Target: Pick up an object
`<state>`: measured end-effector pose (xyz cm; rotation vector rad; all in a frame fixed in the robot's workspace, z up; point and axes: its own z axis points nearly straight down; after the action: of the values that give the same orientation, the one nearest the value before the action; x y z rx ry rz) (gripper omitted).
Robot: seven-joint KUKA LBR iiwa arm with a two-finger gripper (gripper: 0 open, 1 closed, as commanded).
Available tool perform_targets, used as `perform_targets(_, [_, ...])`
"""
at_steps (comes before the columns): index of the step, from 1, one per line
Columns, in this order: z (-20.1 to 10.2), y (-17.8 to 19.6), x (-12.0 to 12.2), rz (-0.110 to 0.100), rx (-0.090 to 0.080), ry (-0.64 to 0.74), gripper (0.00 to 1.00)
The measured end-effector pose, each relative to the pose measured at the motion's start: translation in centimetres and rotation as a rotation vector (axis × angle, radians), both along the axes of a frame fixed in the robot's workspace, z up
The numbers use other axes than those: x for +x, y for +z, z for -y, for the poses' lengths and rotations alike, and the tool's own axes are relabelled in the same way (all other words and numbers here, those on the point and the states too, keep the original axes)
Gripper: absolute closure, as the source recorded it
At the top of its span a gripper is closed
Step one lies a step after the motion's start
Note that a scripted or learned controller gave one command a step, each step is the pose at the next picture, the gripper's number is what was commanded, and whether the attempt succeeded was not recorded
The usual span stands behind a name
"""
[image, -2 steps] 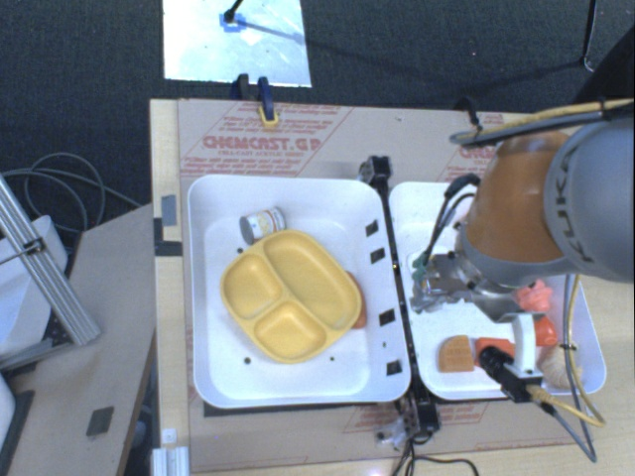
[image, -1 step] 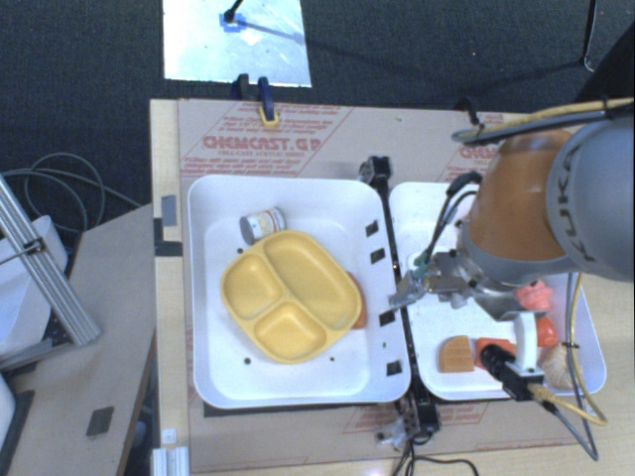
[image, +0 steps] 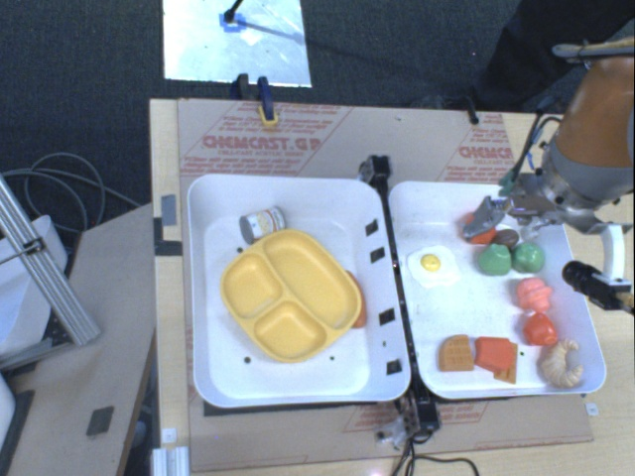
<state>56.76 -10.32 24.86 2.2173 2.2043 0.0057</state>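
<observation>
My gripper (image: pixel 493 213) hangs low over the far part of the right bin (image: pixel 417 206), on the grey arm with its orange band (image: pixel 600 107) coming in from the right. Directly beneath it lies a small red-orange piece (image: pixel 479 233), with a brown piece (image: pixel 507 236) beside it. Whether the gripper touches either one I cannot tell. Two green toy foods (image: pixel 495 258) (image: pixel 528 257) sit just in front. A fried egg (image: pixel 430 263) lies to their left.
The right bin also holds a pink piece (image: pixel 533 292), a red piece (image: pixel 539 328), a croissant (image: pixel 563 362), toast (image: pixel 456 352) and an orange wedge (image: pixel 496 353). In the left bin (image: pixel 208 296) are a yellow divided plate (image: pixel 288 293) and a small can (image: pixel 261 224).
</observation>
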Motion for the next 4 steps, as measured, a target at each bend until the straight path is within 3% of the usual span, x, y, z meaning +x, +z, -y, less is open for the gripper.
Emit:
perform_targets(1, [3.4,3.6,-6.0,-0.01,0.007,0.002,0.0])
perform_targets(2, [-2.0,0.9,-8.2,-0.014,0.01,0.013,0.0])
perform_targets(3, [-11.1,-0.6,-8.1,-0.013,0.012,0.019,0.0])
perform_targets(4, [-4.6,7.9,-8.0,-0.002,0.005,0.003,0.0])
